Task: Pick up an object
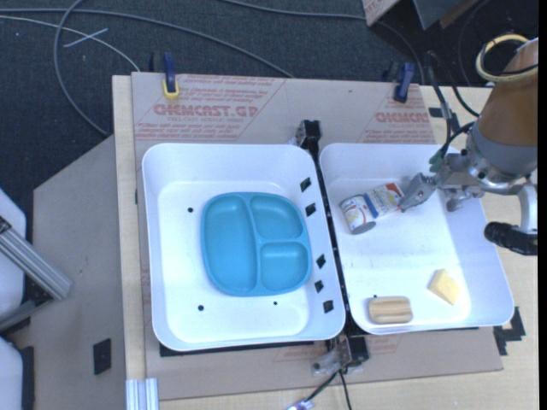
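Gripper (416, 191) low over the right bin (479, 229) at frame right, finger state impossible to tell, small can (357, 213) just left of it, blue divided plate (255, 243) in left bin (167, 229)

Blue plate (255, 243), white bins (162, 195)

The bench (128, 229) is a board covered in tan paper with red print along its far side. Two white bins sit on it side by side, touching along a black seam. The left bin (162, 229) holds a blue divided plate (255, 243). The right bin (410, 246) holds a can (358, 213) lying on its side, a tan block (390, 310) and a yellow wedge (444, 286). Two blue clamps (169, 73) grip the bench's far edge.
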Controlling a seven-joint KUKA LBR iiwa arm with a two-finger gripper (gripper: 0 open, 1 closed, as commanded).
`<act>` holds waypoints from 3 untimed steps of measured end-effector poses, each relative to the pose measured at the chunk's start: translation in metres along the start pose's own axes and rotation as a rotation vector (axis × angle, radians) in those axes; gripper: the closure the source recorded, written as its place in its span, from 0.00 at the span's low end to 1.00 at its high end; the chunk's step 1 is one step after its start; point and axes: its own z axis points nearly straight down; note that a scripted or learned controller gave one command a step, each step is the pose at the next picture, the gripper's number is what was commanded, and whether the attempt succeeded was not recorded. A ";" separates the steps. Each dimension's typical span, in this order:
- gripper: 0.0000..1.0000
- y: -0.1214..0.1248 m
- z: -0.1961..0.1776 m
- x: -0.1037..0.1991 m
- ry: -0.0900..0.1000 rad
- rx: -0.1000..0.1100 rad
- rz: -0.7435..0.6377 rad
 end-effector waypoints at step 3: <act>0.00 -0.004 0.092 -0.004 -0.001 -0.010 -0.003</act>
